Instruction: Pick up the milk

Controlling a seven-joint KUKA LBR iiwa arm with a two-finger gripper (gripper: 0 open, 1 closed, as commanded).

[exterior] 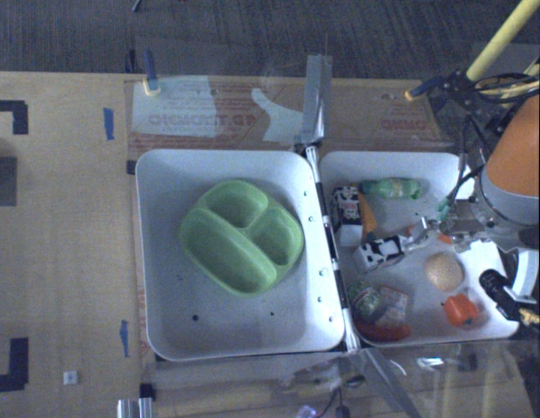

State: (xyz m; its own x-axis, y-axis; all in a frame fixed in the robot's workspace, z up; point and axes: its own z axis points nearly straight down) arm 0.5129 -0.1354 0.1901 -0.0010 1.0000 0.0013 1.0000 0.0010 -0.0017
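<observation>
Milk (378, 251) at the fingers (418, 233)

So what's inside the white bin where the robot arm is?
The right bin holds a cow-patterned milk carton, another one, a green bottle, a tan ball, an orange thing and wrapped food. The arm covers its right edge.

Counter (70, 259), tan-topped, carrying two shallow white bins side by side: left bin (165, 320) and right bin (401, 165), rims touching along the middle. Also lying directly on it: clear plastic sheet (200, 111) behind the left bin, blue tape strips (108, 122) near the sheet's left edge, black corner marks (16, 111) far left.
</observation>
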